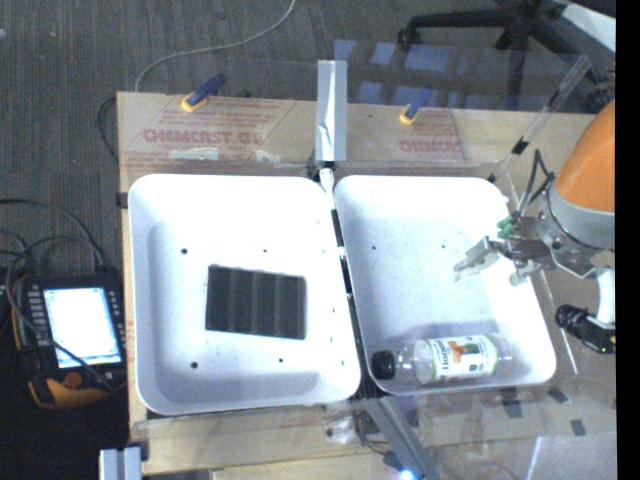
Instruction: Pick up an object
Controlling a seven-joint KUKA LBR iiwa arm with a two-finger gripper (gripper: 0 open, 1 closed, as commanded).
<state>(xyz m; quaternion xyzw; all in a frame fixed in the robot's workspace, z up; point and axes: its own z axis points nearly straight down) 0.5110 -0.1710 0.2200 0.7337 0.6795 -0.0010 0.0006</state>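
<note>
Our tool hangs over the right bin, near its right wall, with its two fingers spread and nothing between them. The arm's orange band sits just above it at the right edge of the bench.

The only object we can pick in this bin is a clear plastic bottle with a black cap, lying on its side along the bin's front wall, cap toward the front-left corner. It is well apart from the tool.

We judge the main risk to be the bottle's place: pressed to the front wall, one finger may strike the rim or find no gap behind the bottle. Being round and smooth, it could also roll or slip from a pinch across its body.

The bin's middle and back are open, so we have room to approach from there. The left bin holds a dark ribbed rectangular pad near its centre.
</note>
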